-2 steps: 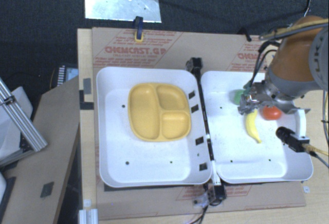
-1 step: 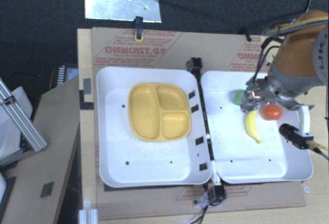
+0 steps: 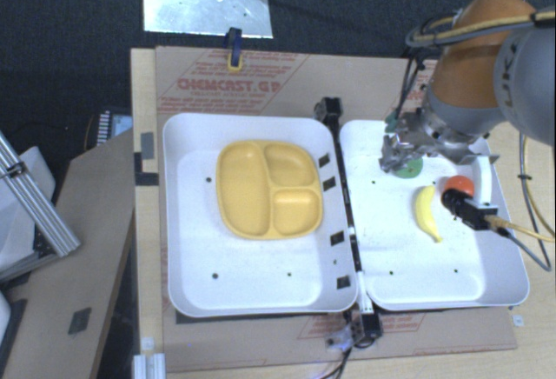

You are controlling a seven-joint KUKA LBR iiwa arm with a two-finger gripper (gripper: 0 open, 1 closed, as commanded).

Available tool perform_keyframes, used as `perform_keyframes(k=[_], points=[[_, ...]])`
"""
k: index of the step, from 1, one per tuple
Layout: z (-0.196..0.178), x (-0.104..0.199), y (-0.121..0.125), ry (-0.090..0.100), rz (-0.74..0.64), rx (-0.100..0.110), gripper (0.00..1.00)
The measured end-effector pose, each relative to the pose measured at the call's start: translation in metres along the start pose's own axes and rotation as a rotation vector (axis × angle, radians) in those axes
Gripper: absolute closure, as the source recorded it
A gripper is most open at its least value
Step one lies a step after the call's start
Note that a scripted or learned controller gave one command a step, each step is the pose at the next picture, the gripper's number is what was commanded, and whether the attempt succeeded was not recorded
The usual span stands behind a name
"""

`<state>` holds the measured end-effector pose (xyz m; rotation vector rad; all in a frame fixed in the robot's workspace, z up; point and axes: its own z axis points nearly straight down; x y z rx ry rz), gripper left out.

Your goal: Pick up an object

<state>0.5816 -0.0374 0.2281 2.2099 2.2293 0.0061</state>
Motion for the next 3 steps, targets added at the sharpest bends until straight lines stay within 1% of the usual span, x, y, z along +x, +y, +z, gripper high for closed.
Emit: perform_keyframes(k=[1,2,3], points=[[-0.01,0.051,0.02,0.001,-0.001,0.0,1.0],[-0.015,0.096,0.044,0.001,0.0,0.0,1.0],[-0.017,0.147,0.06,0.001,0.0,0.001,1.0]])
